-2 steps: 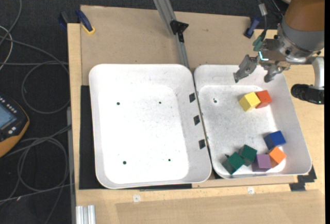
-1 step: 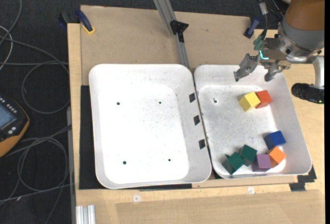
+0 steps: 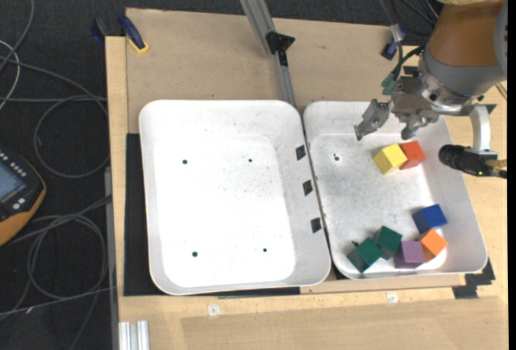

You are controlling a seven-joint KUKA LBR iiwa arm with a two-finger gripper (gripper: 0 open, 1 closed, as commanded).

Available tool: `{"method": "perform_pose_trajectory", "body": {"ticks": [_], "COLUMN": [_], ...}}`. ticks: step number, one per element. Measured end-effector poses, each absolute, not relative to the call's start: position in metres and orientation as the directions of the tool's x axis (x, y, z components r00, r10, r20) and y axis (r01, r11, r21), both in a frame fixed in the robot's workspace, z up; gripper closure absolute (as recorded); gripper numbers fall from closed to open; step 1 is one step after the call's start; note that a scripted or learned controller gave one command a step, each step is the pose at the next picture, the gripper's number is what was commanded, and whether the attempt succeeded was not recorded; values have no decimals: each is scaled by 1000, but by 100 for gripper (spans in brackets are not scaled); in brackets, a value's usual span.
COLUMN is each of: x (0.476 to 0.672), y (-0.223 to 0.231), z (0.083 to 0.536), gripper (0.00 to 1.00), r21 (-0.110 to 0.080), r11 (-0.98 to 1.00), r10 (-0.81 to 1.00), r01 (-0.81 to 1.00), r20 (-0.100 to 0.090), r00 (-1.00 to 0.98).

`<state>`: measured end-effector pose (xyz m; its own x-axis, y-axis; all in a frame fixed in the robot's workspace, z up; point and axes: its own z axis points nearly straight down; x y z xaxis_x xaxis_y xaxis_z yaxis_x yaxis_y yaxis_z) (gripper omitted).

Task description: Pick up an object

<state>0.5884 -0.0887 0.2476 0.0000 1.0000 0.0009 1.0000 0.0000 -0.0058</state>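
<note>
My gripper (image 3: 390, 124) hangs over the far part of the right bin (image 3: 347, 195), its two fingers spread open with nothing between them. A yellow block (image 3: 390, 158) lies just below and in front of the fingers, with an orange-red block (image 3: 412, 152) touching its right side. Near the bin's front right corner sit a blue block (image 3: 430, 217), an orange block (image 3: 434, 243), a purple block (image 3: 412, 252) and two dark green blocks (image 3: 377, 247).
The left bin (image 3: 161, 179) stands beside the right one, with a row of black clips (image 3: 307, 187) along the seam between them. A metal pole (image 3: 258, 10) slants up from the bench behind the bins. Cables lie on the floor at left.
</note>
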Motion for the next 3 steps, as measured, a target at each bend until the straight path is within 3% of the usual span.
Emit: {"method": "perform_pose_trajectory", "body": {"ticks": [2, 3], "x": [593, 595], "y": [-96, -96], "z": [156, 170], "gripper": [0, 100], "r21": [-6, 2], "r11": [0, 1], "r10": [1000, 1000], "r01": [1000, 1000], "r20": [1, 1], "r00": [0, -1]}}
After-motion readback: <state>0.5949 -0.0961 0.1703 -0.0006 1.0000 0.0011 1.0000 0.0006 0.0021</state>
